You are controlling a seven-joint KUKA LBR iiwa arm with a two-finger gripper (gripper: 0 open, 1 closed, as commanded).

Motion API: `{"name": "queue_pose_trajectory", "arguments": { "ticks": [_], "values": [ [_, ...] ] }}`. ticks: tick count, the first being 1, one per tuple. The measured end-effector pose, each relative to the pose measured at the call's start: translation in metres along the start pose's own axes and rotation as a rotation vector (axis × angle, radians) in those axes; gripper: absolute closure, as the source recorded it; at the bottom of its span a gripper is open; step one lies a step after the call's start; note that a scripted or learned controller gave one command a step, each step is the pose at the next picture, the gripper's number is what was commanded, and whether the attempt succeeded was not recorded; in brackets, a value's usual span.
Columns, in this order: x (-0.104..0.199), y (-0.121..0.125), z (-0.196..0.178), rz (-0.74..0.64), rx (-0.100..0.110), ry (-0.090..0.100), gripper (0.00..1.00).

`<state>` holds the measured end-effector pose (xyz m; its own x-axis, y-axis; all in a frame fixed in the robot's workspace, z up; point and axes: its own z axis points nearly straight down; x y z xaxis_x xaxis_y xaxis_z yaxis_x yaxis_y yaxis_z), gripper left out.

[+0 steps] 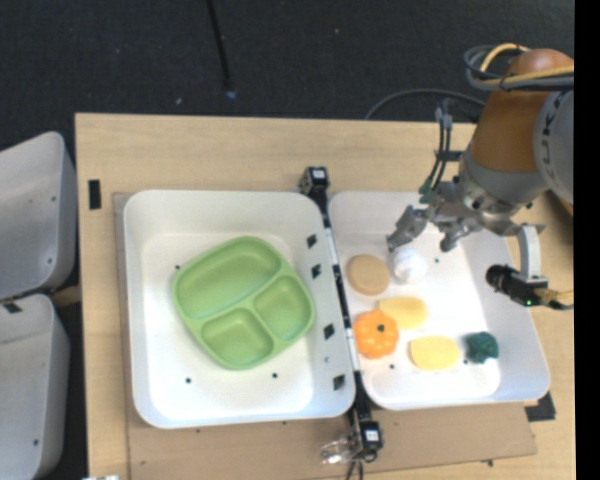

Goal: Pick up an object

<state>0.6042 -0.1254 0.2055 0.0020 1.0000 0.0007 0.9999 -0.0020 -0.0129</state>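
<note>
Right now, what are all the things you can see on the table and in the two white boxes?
left bin: 1, white, left half of the bench
right bin: 1, white, right half of the bench
divided plate: 1, green, three compartments, in the left bin
round flat piece: 1, tan, right bin near the divider
small white thing: 1, white, right bin, just below the hand
pumpkin toy: 1, orange, right bin, front left
soft pieces: 2, yellow, right bin, middle and front
little lump: 1, dark green, right bin, front right
bench: 1, light wood
arm: 1, grey with orange band, from the right
hand: 1, grey, open, above the right bin
</note>
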Motion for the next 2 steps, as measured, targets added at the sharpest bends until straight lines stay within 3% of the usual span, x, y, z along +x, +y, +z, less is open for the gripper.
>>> {"name": "queue_pose_trajectory", "arguments": {
  "ticks": [1, 2],
  "values": [
    [0.000, 0.003, -0.008, -0.003, -0.013, -0.002, 0.00],
    [0.003, 0.005, 0.055, -0.002, -0.009, -0.001, 0.00]
  ]
}}
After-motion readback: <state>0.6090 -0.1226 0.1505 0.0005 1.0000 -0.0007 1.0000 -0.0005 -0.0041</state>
